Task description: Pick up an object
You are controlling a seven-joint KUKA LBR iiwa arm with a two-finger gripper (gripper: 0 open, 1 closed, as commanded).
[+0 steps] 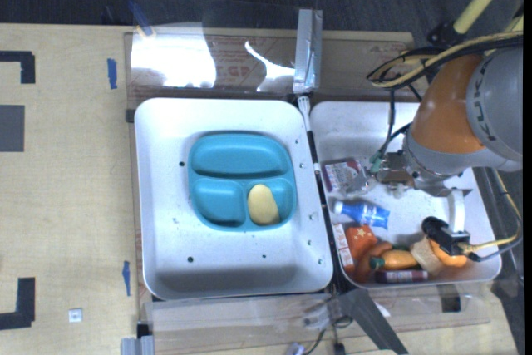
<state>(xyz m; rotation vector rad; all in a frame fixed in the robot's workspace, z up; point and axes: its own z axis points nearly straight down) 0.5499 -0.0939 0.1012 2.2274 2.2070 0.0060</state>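
Poised over the right bin point(357, 129), shallow, glossy white plastic with rounded corners: the gripper point(397, 174), whether open or closed impossible to tell. Just left of it, a crinkled silvery packet point(342, 176). Below and left, a shiny blue wrapper point(366, 214). Further below, smooth rounded orange pieces point(362, 244) heaped by the near wall. Well off to the left, in the left bin point(158, 179), a moulded blue divided tray point(229, 158) with a smooth yellow egg shape point(263, 204) in its small right compartment.
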